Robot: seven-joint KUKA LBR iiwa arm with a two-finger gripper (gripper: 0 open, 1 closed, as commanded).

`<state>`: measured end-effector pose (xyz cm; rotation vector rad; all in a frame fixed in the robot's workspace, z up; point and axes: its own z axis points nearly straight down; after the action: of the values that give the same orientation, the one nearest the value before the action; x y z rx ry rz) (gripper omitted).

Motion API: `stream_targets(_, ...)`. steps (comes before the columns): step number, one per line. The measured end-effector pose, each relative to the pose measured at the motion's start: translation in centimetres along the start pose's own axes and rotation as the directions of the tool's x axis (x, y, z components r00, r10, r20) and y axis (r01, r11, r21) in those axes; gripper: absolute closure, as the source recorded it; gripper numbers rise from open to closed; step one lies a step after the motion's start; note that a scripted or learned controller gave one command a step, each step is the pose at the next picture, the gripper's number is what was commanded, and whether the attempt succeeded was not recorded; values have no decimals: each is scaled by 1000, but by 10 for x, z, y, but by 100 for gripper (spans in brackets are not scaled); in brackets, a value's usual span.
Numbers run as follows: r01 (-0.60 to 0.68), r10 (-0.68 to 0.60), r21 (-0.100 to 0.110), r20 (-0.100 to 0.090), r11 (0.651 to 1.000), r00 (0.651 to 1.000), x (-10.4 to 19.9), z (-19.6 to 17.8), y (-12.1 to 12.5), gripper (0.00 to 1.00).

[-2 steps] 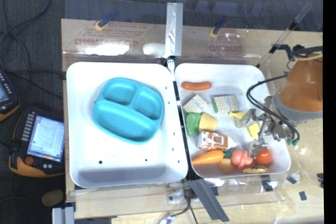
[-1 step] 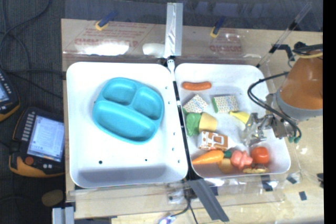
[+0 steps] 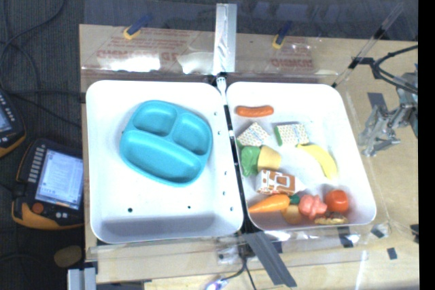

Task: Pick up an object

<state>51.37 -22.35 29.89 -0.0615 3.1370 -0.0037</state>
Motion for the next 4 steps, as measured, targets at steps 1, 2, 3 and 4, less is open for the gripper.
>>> stream_targets(1,-68,68,-2,0,998,998,12,0,1,100)
stream_targets(2,-105,105,-2,0,994,994,24,-85,82,100)
stream_targets(3,-312,312,-1,-2,950,950,27,-53,40,100)
stream_targets(4,-477,477,0,-3,879,879,29,-4,2,100)
